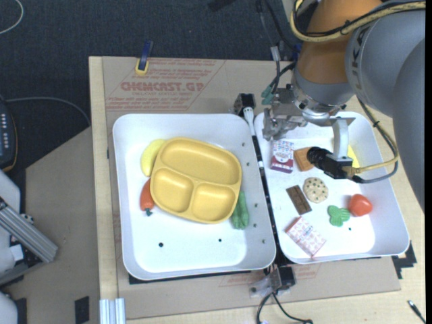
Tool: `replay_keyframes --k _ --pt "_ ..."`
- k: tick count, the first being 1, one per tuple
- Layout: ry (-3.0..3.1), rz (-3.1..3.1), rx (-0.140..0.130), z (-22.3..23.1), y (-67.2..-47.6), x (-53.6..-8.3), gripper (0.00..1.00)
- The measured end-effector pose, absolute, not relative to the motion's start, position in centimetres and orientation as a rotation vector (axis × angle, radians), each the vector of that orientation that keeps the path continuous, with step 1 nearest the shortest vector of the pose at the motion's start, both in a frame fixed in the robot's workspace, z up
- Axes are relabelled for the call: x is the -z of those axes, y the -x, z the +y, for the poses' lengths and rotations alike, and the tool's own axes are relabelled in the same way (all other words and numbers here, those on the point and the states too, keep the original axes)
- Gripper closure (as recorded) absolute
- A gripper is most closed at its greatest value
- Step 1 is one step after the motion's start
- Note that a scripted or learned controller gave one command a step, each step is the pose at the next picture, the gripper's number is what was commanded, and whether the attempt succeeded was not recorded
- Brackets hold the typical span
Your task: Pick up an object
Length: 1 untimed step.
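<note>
- The carton point(283, 155), red and white, lies in the upper left of the right bin point(388, 245), close to that bin's left wall.
- The claw point(279, 130) sits just above the carton in the frame; nothing is seen held in it (contact with the carton cannot be judged, and neither can spread versus closed).
- A cracker point(302, 158) lies just right of the carton.
- Lower down are a cookie point(315, 190) and a brown bar point(297, 199), side by side.
- A tomato point(360, 204) is at lower right, and a pink packet point(305, 235) lies near the bin's bottom edge.
- The left bin point(189, 248) holds a yellow tray point(196, 179).
</note>
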<state>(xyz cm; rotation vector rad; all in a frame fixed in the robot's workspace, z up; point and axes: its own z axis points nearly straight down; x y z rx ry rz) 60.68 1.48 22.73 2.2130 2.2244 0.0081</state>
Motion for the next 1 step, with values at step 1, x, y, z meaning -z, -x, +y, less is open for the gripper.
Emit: replay_keyframes --k 1 --pt "-2.214 2.226 -0.005 5.81 -63.56 -21.64 1.00"
